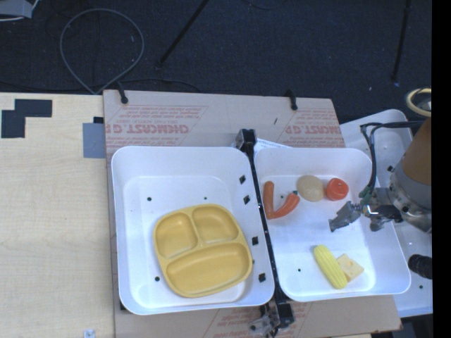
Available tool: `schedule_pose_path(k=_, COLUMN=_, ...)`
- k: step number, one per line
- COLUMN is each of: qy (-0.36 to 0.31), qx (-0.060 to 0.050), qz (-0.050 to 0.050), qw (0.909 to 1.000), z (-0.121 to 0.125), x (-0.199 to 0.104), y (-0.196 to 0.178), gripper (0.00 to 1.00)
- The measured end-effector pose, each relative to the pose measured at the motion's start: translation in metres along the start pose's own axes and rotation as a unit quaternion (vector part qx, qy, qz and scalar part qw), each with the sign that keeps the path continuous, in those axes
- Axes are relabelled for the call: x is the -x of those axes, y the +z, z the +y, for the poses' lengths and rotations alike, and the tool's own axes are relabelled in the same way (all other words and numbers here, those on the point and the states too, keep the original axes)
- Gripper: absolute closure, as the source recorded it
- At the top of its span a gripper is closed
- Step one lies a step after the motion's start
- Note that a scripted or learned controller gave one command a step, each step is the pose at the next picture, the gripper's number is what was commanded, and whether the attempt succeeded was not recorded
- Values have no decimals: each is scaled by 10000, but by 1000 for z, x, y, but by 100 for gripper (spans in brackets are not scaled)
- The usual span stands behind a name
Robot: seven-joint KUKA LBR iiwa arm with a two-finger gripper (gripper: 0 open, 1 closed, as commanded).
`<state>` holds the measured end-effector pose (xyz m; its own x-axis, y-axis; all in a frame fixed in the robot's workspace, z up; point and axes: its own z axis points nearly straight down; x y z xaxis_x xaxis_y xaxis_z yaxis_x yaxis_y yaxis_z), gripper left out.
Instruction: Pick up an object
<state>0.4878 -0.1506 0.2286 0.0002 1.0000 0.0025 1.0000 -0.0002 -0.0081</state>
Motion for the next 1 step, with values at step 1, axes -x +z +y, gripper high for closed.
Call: schedule_pose_path(k=1, qy=0, qx=0, qz=2, qw=10000, z=-3, x=1, y=44, gripper=0)
